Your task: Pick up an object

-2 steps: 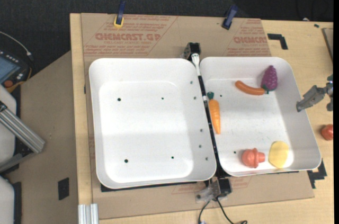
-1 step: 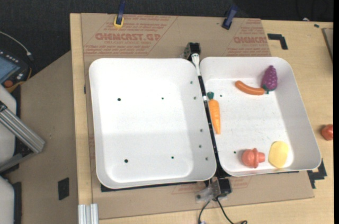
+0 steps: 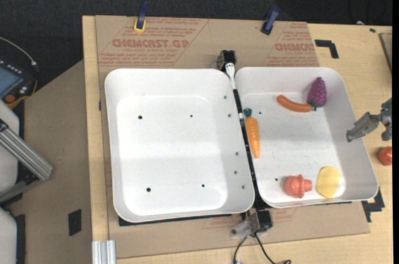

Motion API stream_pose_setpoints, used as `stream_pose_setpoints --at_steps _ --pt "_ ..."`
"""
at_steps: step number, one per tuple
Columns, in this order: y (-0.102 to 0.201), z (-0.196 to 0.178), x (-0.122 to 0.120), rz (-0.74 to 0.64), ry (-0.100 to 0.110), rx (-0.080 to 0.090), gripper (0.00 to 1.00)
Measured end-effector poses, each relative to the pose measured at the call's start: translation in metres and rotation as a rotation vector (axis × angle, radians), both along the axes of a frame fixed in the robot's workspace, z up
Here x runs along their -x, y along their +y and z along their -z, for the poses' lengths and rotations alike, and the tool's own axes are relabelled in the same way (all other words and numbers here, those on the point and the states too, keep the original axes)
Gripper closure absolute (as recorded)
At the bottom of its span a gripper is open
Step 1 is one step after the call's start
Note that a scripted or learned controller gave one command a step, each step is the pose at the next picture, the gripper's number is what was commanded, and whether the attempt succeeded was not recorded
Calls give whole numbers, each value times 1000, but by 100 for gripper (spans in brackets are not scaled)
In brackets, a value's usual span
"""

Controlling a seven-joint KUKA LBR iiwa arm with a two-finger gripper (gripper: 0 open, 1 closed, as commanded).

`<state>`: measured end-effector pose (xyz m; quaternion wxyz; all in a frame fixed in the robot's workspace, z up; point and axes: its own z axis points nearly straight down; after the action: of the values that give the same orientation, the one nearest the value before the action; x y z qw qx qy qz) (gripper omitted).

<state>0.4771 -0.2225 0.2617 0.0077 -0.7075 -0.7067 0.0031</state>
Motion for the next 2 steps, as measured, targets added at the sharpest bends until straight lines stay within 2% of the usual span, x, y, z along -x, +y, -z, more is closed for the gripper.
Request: stream_pose_setpoints --at_steps 1,2 --pt "-2 -69 -3 -2 -24 11 0" --pt "-2 -134 -4 -2 -25 11 0"
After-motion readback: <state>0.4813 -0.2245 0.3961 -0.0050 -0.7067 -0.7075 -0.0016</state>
